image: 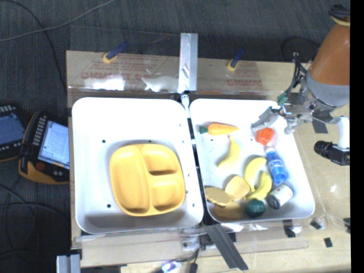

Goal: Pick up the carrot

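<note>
Dark carpet surrounds the bench, which carries two white bins. One carrot lies flat near the back of the right bin, its green end beside the divider, apart from everything else. Just in front of it sits one small banana; further front are a larger banana, a green ball and some tan pieces piled so I cannot separate them. My end effector hangs over the bin's back right corner, well right of the carrot, above a red-orange object; whether it is open or closed I cannot tell. One blue bottle lies below that. The left bin holds one yellow divided tray.
</note>
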`<action>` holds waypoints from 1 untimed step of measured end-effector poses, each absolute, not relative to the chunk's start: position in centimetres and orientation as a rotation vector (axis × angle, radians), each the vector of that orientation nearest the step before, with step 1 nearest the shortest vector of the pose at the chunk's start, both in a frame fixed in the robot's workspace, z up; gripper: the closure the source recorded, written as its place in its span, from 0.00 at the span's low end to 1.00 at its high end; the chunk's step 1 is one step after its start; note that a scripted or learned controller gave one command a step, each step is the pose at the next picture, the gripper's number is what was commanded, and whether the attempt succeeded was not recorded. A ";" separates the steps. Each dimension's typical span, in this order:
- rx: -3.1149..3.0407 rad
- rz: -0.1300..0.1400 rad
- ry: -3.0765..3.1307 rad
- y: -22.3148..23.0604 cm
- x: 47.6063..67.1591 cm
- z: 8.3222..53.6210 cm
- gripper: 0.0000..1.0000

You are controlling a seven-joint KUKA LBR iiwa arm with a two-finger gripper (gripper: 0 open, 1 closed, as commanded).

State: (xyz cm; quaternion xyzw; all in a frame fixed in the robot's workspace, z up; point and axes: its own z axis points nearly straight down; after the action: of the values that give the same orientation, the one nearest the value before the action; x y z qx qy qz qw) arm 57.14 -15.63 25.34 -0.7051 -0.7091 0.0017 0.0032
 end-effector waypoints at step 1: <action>-1.928 0.005 -2.474 -10.3 64.6 16.7 0.00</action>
State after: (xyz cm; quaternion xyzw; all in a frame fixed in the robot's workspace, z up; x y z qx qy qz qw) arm 64.64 -10.32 16.72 -0.6147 -0.7888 0.0017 0.0025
